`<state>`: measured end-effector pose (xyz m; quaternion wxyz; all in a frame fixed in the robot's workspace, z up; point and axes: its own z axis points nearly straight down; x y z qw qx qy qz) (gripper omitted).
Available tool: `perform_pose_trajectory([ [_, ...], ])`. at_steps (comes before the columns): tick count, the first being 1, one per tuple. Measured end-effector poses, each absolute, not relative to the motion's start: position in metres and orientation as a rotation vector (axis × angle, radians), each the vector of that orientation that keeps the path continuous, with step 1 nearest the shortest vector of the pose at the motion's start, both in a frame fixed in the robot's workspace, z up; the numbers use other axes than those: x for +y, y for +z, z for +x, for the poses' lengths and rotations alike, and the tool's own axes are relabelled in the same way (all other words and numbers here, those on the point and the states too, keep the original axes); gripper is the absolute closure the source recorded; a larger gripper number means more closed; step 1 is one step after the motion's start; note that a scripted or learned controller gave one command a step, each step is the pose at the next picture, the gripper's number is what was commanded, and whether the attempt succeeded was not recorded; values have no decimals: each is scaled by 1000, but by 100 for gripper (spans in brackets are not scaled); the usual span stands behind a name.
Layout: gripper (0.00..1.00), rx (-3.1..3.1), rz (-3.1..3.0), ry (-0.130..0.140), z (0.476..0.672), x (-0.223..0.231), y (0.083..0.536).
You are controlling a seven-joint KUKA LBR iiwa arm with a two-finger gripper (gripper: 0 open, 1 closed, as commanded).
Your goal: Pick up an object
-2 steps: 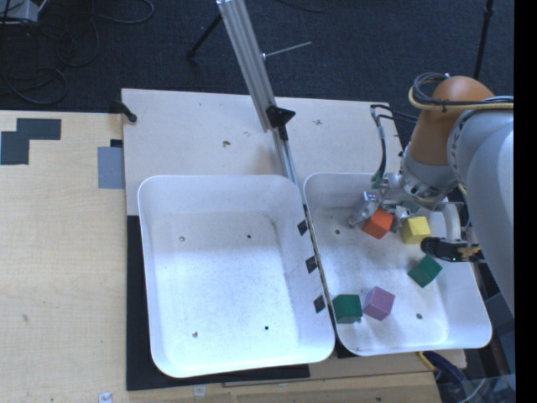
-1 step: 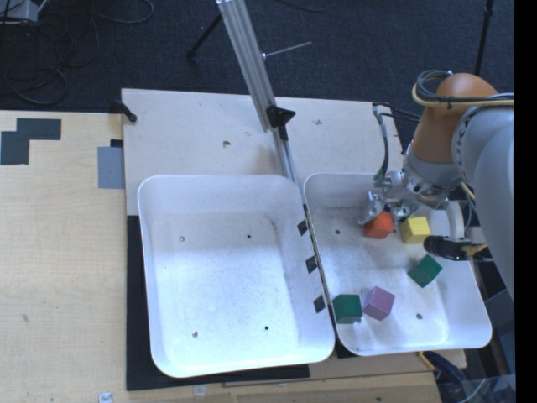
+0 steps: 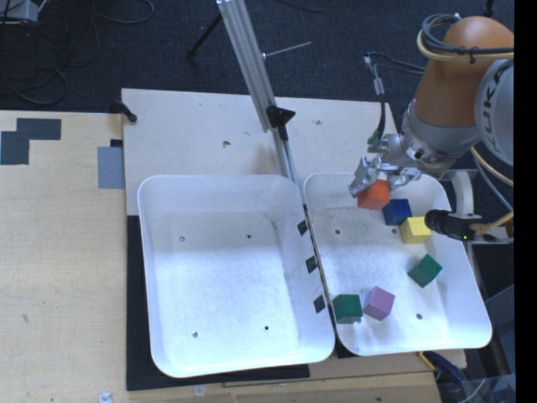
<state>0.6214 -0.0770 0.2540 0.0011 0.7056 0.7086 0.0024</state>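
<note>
My pincer (image 3: pixel 375 180) is clamping 1 orange block (image 3: pixel 374 196) | seeming light, rigid, smooth | gripping opposite flat faces, right bin (image 3: pixel 470 330).

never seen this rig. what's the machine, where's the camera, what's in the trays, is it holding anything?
One fixed camera looks down at a slant on a bench with two shallow white bins side by side. The grey arm with the orange band is a KUKA iiwa reaching in from the right; its two-finger gripper hangs over the far end of the right bin.

In that bin: an orange block right under the gripper, a blue cube, a yellow cube, a green cube, another green cube and a purple cube side by side at the near edge. The left bin sits beside it.

The orange block touches or overlaps the gripper here, but I cannot tell whether it is gripped.
</note>
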Motion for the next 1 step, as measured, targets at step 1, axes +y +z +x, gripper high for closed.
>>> perform_pose_trajectory([
  [1,100,2235,2221,-8,612,24,186],
])
